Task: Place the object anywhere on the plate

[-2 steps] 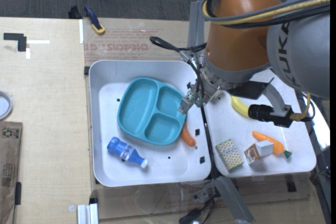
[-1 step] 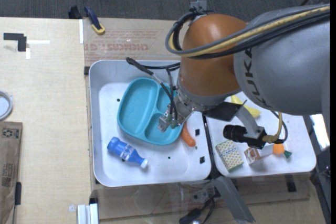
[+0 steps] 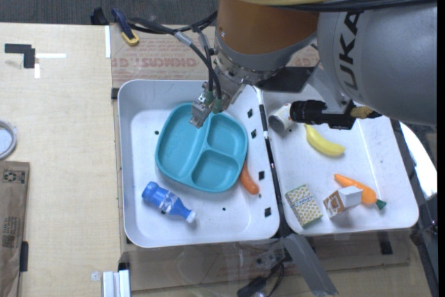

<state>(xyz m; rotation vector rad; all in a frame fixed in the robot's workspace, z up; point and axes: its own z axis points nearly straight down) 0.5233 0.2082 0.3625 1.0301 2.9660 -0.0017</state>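
The blue plate point(image 3: 198, 149), with three compartments, lies in the left white bin point(image 3: 132, 170). My gripper point(image 3: 208, 106) hangs over the plate's far rim, under the big orange and grey wrist. I see nothing clearly held in it. An orange carrot-like piece point(image 3: 249, 181) rests against the plate's right edge, on the bin floor. A blue bottle point(image 3: 167, 202) lies on its side in front of the plate.
The right bin point(image 3: 400, 212) holds a banana point(image 3: 324, 142), a grey cup point(image 3: 279, 123) on its side, a carrot point(image 3: 356, 187), a small carton point(image 3: 343, 203) and a patterned box point(image 3: 304, 205). A divider wall point(image 3: 268, 170) separates the bins. The arm's body covers the top of the view.
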